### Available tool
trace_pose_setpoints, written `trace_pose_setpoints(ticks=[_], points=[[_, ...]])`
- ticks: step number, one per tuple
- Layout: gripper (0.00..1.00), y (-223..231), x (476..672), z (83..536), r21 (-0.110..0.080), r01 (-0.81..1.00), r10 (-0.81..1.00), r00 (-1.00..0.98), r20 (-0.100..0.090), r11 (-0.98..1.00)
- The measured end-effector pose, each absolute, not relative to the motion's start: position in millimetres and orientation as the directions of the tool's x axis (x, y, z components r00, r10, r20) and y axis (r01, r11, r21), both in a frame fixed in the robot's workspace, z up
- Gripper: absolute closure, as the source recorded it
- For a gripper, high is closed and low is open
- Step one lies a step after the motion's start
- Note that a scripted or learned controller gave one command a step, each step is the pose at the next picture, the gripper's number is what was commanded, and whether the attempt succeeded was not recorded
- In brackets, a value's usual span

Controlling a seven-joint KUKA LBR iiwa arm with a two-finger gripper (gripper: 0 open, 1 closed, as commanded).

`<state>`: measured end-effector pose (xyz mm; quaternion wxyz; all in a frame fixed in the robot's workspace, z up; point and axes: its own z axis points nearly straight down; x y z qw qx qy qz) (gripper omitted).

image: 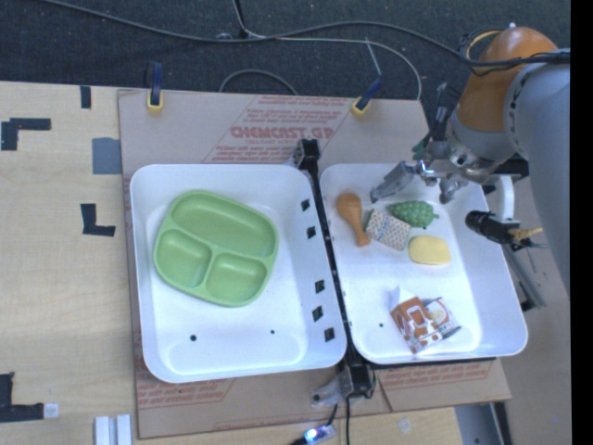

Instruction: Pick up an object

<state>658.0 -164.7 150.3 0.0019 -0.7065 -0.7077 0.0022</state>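
Green bumpy toy [413,214], yellow lemon [429,250] beside

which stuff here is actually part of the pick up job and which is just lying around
Part of the job:
- gripper, over the right bin
- pickable objects there: orange drumstick-shaped toy, green bumpy toy, patterned wedge, yellow oval, orange-and-white packet

Just lying about:
- green divided plate in the left bin
- clamps on the cardboard
- cables behind the bench
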Motion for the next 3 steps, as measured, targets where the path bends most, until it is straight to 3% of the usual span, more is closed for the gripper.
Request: trace_pose_setpoints(ticks=[1, 2, 3], points=[[0.00, -165.5, 651.2, 86.3, -0.008, 1.000, 1.000, -0.001, 0.000, 0.001], [0.00, -164.9, 651.1, 84.1, -0.002, 1.000, 1.000, -0.002, -0.002, 0.002], [1.00, -164.7, 651.5, 95.1, 0.000, 1.000, 1.000, -0.002, -0.003, 0.002]])
